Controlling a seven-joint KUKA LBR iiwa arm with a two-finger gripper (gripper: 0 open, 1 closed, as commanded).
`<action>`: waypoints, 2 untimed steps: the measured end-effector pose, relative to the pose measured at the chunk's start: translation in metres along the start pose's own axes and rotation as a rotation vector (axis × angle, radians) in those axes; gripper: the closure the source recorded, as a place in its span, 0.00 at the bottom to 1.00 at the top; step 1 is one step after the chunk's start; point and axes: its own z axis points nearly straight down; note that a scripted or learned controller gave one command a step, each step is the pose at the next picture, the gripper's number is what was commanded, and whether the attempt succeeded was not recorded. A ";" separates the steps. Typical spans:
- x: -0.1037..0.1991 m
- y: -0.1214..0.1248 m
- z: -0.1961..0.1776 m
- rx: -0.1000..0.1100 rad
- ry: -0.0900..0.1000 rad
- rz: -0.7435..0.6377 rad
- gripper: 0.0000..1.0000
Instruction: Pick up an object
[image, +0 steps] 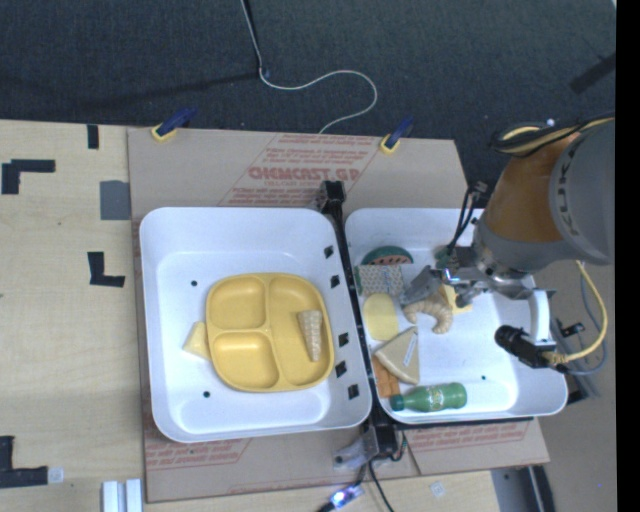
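My gripper (437, 289) is low over the middle of the right bin (530, 400), directly above a tan, knobbly object (436, 314). From here it is unclear whether it touches that object. Around it lie a watermelon slice (385, 260), a pale yellow round piece (380, 317), a sandwich wedge (398, 357) and a green bottle (430, 398) on its side along the front wall.
The left bin (165, 260) holds a yellow divided plate (240, 355) with a tan cone (312, 333) in its right compartment, and a yellow wedge (194, 340) beside the plate. A black cable fitting (522, 346) hangs off the arm over the right bin's right side.
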 end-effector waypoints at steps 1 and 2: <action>-0.001 0.002 0.050 -0.010 -0.006 0.001 0.00; -0.001 0.002 0.037 -0.012 -0.004 0.000 1.00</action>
